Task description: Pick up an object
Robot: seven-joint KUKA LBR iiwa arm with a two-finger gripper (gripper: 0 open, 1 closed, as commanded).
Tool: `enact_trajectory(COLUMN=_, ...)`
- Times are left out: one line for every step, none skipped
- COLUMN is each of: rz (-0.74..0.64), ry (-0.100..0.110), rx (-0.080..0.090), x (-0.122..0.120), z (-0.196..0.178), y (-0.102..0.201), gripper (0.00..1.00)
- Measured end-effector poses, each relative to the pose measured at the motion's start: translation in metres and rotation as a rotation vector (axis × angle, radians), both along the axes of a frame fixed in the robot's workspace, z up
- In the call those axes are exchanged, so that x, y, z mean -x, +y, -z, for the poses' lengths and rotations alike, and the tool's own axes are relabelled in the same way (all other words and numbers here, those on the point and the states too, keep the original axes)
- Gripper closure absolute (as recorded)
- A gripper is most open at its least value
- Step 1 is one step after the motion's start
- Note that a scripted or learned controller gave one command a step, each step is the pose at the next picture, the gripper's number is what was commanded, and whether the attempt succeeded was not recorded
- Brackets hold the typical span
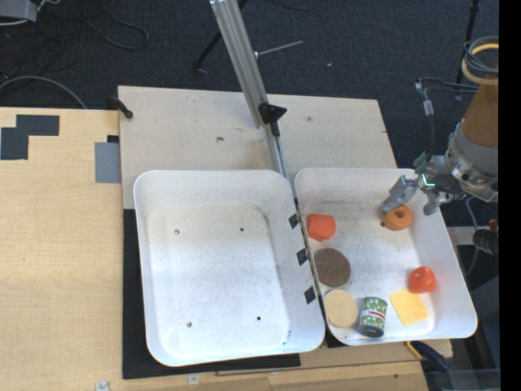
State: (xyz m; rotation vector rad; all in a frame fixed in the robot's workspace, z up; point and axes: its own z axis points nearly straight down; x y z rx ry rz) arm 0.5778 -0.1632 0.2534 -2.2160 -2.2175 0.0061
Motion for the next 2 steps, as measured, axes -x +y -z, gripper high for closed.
enact_trajectory(rz=0.0, ry=-0.005, rx=0.001, x=-0.001, z=-0.002, y=0.0, gripper=0.0)
enact_trajectory(rz=0.001, ry=0.002, rx=0.0, x=0.001, z=0.062, y=0.001, gripper=0.0)
